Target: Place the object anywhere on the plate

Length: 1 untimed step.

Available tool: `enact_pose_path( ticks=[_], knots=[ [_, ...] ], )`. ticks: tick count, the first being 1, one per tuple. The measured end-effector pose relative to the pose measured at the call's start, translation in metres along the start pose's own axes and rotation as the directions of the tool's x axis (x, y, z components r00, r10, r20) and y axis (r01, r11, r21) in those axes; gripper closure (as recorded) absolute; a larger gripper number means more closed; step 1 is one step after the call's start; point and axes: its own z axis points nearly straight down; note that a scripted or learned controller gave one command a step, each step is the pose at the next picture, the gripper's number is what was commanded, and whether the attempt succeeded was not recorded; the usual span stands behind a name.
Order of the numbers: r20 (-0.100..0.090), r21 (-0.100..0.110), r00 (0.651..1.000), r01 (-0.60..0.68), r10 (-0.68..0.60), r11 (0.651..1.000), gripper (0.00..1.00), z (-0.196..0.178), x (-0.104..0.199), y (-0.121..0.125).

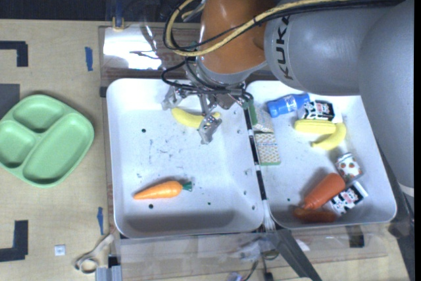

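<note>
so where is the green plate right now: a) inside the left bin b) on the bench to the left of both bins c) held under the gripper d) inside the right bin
b: the green plate lies on the wooden bench, left of the left bin and apart from it, while the gripper is over that bin near the banana.

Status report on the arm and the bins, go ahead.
End effector low in left bin, over banana; grasp unconfirmed. Plate left of bins, nothing on it. Carrot at bin front, not in the way.
</note>
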Motion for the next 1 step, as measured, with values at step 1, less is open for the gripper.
enact_pose_path(
  ticks=[1],
  knots=[
    [0.011, 0.003, 1.000, -0.003, 0.003, 1.000, 1.00, -0.0124, -0.0031, -0.0008]
  ],
)
